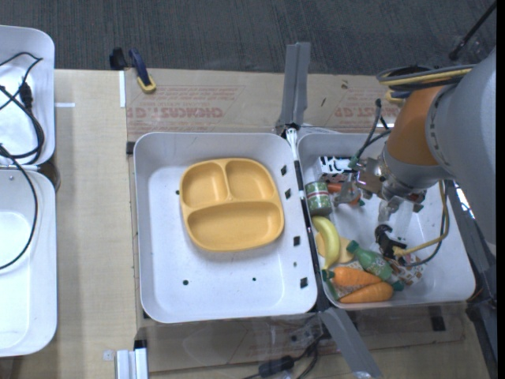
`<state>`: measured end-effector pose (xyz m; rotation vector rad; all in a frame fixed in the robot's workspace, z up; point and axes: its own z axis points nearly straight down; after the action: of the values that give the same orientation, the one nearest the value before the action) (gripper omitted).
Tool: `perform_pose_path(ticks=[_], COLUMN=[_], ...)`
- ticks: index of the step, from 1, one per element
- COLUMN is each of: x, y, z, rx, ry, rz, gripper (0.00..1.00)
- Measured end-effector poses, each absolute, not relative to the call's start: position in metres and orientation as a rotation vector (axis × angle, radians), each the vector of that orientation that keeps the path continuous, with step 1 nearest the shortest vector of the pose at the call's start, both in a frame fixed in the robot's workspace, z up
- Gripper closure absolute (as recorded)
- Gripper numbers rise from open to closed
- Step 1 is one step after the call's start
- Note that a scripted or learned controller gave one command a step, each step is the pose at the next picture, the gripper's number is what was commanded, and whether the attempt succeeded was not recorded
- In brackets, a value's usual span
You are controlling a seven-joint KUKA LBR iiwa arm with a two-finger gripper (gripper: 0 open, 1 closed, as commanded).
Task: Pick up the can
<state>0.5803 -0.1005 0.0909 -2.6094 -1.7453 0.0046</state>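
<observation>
Carrots (359,284) and a bottle (371,260) are piled at the right bin's (458,283) near edge | can (318,197) is seen by the left wall, above a banana (327,239) | gripper (359,188) is beside the can; its grip cannot be told | risk: can could be pushed away or tipped against the wall.

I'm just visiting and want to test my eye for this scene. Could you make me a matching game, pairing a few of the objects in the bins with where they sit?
Things:
1. yellow divided plate
2. can
3. banana
4. carrots

Places:
A. near corner of the right bin
B. middle of the left bin
C. right bin, by the dividing wall, just in front of the can
D. right bin, against the dividing wall, left of the end effector

Pairs: 1-B, 2-D, 3-C, 4-A
</observation>
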Motion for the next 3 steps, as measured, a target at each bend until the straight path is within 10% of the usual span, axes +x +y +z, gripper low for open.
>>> perform_pose_path(ticks=[1, 2, 3], x=[0.586, 0.534, 0.595], y=[-0.066, -0.101, -0.13], z=[0.191, 0.105, 0.091], rx=[-2.433, -2.345, -2.531], ry=[-1.987, -2.086, -1.86], rz=[0.004, 0.005, 0.005], gripper=[0.0, 0.0, 0.0])
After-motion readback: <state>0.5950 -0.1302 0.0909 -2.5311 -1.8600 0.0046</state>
